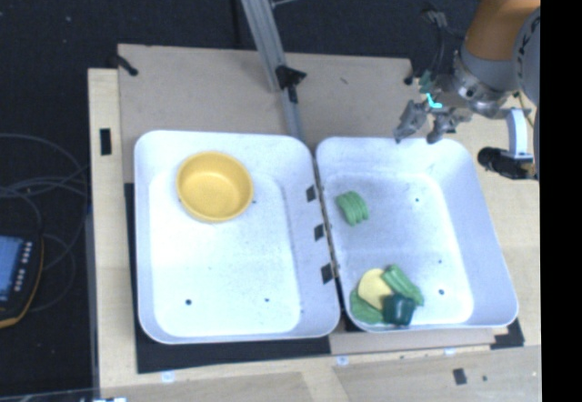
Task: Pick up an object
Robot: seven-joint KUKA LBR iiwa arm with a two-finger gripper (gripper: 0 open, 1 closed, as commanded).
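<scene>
The right bin [455, 200] holds a small ribbed green object [352, 206] near its left wall. In its front left corner lies a cluster: a yellow piece [372, 285], a light green piece [400, 282] and a dark green block [397, 309]. A yellow bowl [215, 185] sits in the left bin [227, 300]. My gripper [424, 125] hangs over the far rim of the right bin, well away from the objects. Its two fingers stand apart and nothing is between them.
A grey metal bar [259, 18] slants from the top of the view down to the gap between the bins. The arm with its orange band [500, 18] comes in at the upper right. Tan bench surface surrounds both bins.
</scene>
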